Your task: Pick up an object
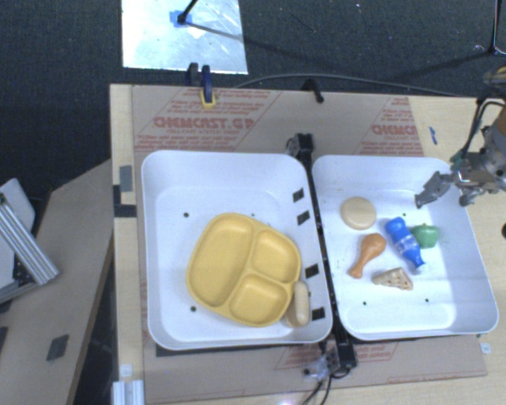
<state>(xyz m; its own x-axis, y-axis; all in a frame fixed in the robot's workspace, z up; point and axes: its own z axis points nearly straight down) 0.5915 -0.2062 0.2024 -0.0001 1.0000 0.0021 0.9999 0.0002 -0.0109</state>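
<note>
You have the gripper (449, 188) at the right edge of the frame, over the upper right corner of the right bin (464, 319); its two fingers stand apart, open, with nothing between them. Below and to the left of it, in the middle of that bin, lie the things you might pick: a round cream bun (358, 213), an orange drumstick (368, 253) slanting down to the left, a blue bottle (404, 242) with a green piece (427, 235) touching its right side, and a tan wedge (394, 279) just below the bottle. All are well clear of the fingers. In the left bin (164, 226) you see a yellow divided tray (240, 268), and a pale oblong piece (299, 303) rests against its lower right corner.
</note>
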